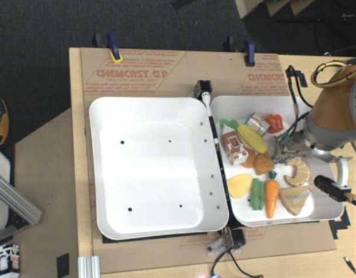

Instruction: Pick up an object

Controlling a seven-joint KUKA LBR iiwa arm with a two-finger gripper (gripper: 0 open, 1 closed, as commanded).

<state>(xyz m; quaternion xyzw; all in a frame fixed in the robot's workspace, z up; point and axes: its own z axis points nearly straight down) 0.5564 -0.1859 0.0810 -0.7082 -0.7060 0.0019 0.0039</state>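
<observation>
Target not fixed by the task; any toy in the right bin (323, 213) qualifies. Nearest candidates: the croissant (298, 172) and the brown pastry (263, 164), both just below the tool.

Gripper (287, 147) sits low over the middle of the right bin, at the end of the arm (331, 117) reaching in from 3 o'clock. Finger state: cannot tell, the tip is a dark blur against the toys, and nothing can be read as held.

Key relation: croissant lies at about 5 o'clock from the gripper, close by; brown pastry at about 8 o'clock, also close. Corn (252, 138) lies at 9–10 o'clock, a little farther, long axis running 10 to 4. Red pepper (274, 122) at 11 o'clock, near. Carrot (271, 197) farther out at 6–7 o'clock, long axis near 12 to 6, green top toward 12.

Outward from there: green pod (257, 193) just left of the carrot and parallel to it, yellow lemon (239, 185) left again, tan wedge (295, 200) at the bin's 5 o'clock corner, printed box (234, 146) touching the corn's left side.

Judgement: toys are crowded and touching, so a descent here risks pinching two at once or pushing one aside. Croissant looks the most open on its right side.

Left bin (108, 114) carries no toys
</observation>
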